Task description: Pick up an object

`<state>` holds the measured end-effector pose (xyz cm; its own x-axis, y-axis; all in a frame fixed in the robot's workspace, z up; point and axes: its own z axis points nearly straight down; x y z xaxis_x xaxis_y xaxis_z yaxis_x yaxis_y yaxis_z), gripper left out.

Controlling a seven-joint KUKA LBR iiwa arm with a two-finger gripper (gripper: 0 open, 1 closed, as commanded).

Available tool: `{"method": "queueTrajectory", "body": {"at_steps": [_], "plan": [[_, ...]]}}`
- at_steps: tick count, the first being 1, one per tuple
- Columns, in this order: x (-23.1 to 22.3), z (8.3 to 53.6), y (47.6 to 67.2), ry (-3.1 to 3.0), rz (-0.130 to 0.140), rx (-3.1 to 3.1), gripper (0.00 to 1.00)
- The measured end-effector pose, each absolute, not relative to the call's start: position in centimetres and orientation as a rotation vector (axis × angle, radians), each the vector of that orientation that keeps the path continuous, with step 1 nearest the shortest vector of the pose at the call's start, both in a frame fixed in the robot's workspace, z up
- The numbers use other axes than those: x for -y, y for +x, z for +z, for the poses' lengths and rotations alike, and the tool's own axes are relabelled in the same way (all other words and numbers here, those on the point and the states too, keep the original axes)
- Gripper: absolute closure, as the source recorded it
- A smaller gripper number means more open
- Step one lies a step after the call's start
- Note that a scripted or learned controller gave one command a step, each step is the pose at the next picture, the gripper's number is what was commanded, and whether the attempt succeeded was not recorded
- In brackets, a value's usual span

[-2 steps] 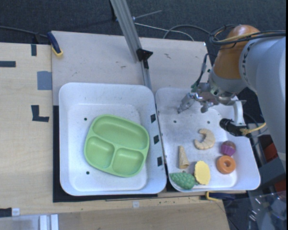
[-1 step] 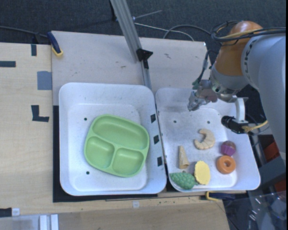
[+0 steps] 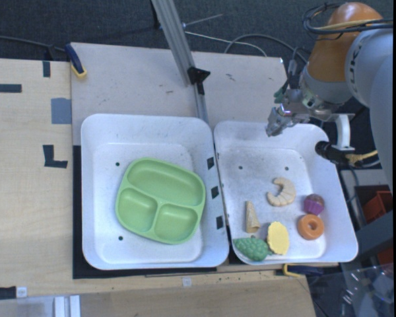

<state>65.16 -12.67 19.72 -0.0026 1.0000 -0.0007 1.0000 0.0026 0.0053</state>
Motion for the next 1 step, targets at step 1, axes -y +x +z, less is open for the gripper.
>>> {"method": "queueTrajectory", "body": {"at_steps": [1], "plan": [[12.61, 24.24, 65.27, 2.216, 0.004, -2.221, 1.0]]}}
